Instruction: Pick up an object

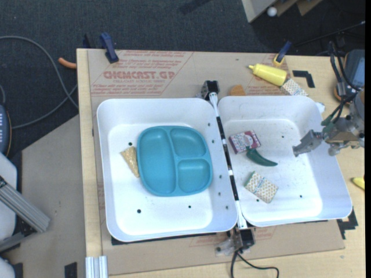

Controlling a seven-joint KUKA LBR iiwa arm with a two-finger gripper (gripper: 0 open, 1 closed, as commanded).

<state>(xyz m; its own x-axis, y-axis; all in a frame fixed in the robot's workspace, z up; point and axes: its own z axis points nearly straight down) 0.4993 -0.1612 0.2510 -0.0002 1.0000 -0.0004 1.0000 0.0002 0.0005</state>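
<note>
End effector [305,145] above right bin [330,207], finger spread impossible to tell.

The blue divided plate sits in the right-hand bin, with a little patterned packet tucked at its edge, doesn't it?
Not quite. The camera view shows the blue divided plate in the left-hand bin, not the right-hand one. The rest holds: a little patterned packet is tucked at the plate's left edge.
</note>
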